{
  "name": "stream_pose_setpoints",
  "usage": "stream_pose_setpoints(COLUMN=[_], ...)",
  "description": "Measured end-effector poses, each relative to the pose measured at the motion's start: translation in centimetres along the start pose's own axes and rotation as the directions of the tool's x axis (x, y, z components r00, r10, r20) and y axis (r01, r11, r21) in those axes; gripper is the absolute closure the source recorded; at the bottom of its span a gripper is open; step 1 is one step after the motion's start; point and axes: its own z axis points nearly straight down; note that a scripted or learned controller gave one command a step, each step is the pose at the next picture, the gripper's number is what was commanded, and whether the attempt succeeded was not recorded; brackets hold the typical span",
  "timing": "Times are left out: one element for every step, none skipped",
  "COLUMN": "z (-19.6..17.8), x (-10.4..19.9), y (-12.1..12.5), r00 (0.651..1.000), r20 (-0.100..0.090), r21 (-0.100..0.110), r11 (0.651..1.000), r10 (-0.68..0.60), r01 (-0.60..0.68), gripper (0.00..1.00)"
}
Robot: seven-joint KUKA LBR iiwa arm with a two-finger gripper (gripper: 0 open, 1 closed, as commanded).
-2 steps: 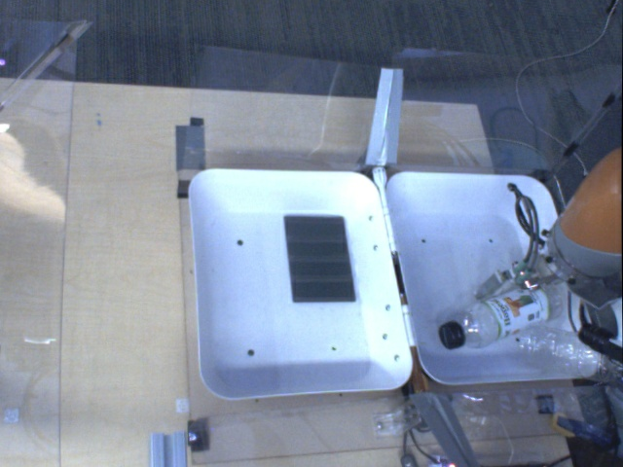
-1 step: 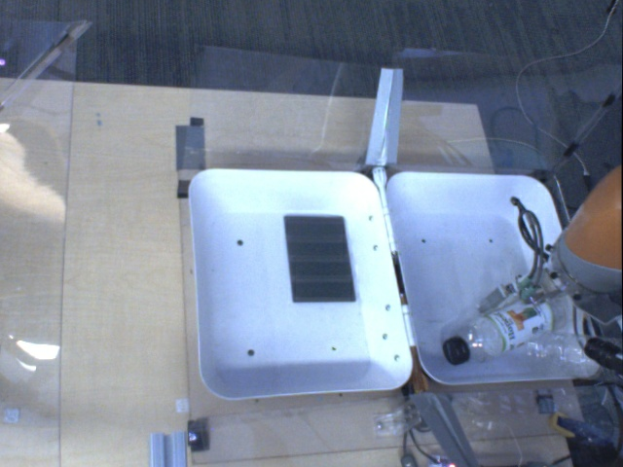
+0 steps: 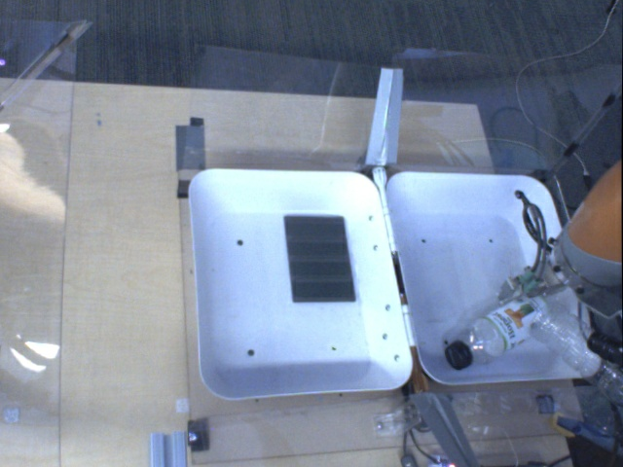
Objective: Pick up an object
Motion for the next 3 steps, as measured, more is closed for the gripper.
stream_pose_setpoints(z=[-10.6,-22.7,-22.7], x=[5.4,9.9,9.9], y=[4.8,10.0,10.0], r00=[0.997,0.999,0.999], r20=[-0.008,-0.008,-0.008], r21=[0.02,0.02,0.02], r11=[0.997,0.999,0.999], r10=[0.079,0.032,0.032], r01=[-0.079,-0.032,-0.032], gripper=[1.0,1.0,0.0])
